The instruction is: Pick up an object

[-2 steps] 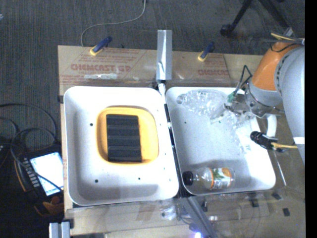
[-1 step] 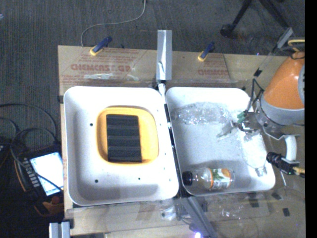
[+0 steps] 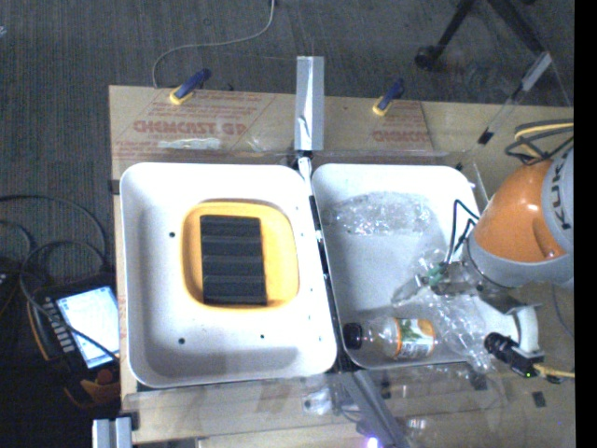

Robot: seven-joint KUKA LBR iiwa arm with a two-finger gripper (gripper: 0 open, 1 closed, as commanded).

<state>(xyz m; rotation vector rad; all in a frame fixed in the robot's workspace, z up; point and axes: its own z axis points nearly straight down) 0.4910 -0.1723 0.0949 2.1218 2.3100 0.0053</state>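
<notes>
On the worktop, two white bins side by side. In the left bin, a yellow tray with a dark ribbed block lying in it, well apart from the arm. In the right bin, a crumpled clear plastic wrap near the far wall, and a clear bottle with an orange label lying on its side along the near wall, cap end toward the divider. Farther right, more crinkled clear plastic touching the bottle's base. Above that plastic, the tool, just up and right of the bottle; opening impossible to tell. At the right edge, the orange-banded arm.
</notes>
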